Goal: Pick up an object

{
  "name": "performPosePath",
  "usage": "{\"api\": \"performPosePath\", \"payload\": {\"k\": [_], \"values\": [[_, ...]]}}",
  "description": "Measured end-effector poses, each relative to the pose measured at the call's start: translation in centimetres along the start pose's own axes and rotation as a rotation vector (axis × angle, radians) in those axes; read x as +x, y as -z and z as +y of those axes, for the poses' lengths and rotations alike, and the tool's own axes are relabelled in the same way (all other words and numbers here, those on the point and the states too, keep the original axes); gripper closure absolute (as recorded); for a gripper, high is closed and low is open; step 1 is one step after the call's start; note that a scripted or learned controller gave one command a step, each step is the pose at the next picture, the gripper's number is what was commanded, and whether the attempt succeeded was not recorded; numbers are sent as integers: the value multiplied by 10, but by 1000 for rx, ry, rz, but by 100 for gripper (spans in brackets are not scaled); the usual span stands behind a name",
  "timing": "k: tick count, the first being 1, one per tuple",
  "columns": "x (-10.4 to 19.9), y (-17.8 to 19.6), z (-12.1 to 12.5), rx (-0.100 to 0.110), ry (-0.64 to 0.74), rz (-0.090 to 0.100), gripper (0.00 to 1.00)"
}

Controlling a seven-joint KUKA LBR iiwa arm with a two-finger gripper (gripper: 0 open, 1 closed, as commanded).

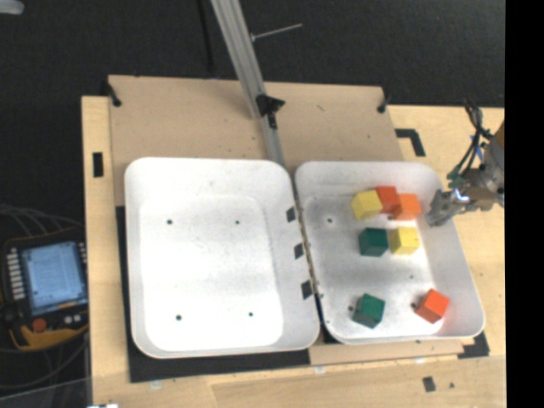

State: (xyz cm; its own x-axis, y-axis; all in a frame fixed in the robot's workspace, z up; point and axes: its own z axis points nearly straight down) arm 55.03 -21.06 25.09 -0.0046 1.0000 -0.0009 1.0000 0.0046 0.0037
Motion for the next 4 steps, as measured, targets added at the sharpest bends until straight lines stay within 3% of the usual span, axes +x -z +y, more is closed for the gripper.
{"api": "performPosePath", "payload": {"k": [4], "values": [[203,21,30,2,3,2,100]]}}
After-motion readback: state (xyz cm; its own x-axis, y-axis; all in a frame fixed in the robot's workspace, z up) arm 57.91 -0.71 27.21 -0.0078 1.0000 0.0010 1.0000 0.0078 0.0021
